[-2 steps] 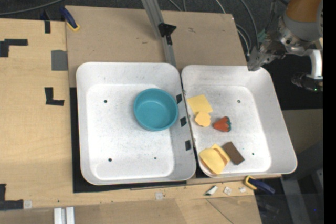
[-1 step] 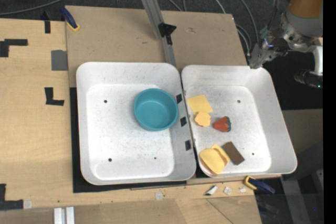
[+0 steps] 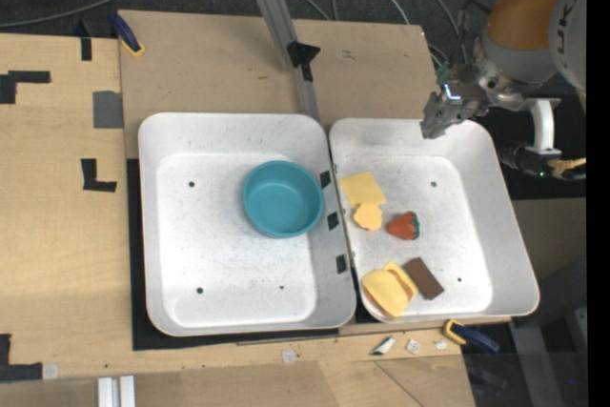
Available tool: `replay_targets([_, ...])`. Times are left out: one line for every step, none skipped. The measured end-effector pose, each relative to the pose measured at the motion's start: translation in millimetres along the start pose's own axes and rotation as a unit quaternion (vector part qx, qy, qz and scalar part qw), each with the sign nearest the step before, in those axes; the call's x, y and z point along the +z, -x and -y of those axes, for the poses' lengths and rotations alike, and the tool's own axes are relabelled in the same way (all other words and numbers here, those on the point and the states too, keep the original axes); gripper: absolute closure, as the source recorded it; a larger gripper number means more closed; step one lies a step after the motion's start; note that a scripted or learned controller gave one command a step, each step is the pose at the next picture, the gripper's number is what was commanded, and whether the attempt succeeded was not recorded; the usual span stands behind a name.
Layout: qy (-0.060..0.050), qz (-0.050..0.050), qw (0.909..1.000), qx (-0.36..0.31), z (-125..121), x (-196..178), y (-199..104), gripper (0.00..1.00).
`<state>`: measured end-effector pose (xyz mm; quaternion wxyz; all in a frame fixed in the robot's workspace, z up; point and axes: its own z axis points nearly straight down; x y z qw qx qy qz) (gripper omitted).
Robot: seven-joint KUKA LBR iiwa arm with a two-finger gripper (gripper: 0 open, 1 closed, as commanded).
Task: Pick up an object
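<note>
Even, fairly bright overhead light; the white bins glare mildly at center frame. Shadows are soft and short. The picture is slightly soft and grainy, darker toward the upper edge.

Arm cut off by top and right edges; base out of frame. Pincer small and dark over the far rim of the right bin; finger state unreadable. Grey pole runs out the top edge. Surface cropped at left and bottom. Brown block overlaps part of the pale yellow piece; their identity is unclear. Red item too small to name, possibly a toy strawberry. Small white bits by the front edge are unidentifiable. Blue-yellow clamp partly hidden under bin rim.
</note>
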<state>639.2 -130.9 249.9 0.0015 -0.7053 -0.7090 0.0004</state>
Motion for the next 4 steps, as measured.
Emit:
replay_targets([-0.001,0.000,1.0000,0.000,10,14,-55,1.00])
replay_targets([0.000,0.000,1.0000,-0.001,9,14,-108,1.00])
replay_targets([0.000,0.000,1.0000,0.000,28,18,-155,1.00])
replay_targets([-0.001,0.000,1.0000,-0.001,34,29,-204,1.00])
